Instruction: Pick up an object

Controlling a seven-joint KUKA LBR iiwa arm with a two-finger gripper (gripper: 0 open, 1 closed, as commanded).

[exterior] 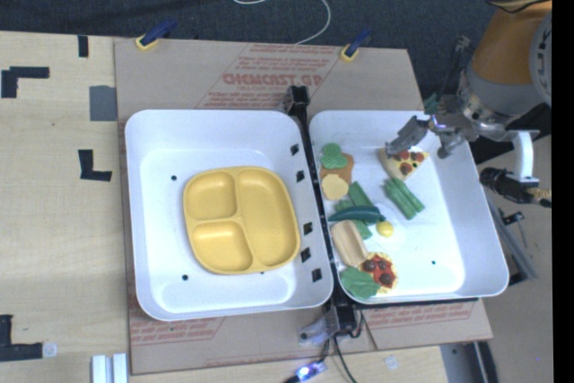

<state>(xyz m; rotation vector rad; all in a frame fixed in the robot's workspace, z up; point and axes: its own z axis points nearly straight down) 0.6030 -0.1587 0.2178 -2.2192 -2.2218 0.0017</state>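
Observation:
My gripper [423, 142] hovers over the upper right part of the right bin [457, 220], fingers spread open with nothing between them. Just below it lies a toy pizza slice [404, 162] with red dots. A green bean-like piece [404, 198] lies under that. Along the bin's left wall sit a tan and green vegetable piece [335, 172], dark green pods [357, 211], a small yellow ball [385, 230], a tan bread stick [348, 243] and a red-topped piece on a green leaf [371, 274].
The left bin [152, 193] holds a yellow divided plate [240, 218]. Black clips run along the divider [309, 193] between the bins. A white cable [287, 0] loops on the dark floor behind the bench. Bare bin floor shows at the right bin's lower right.

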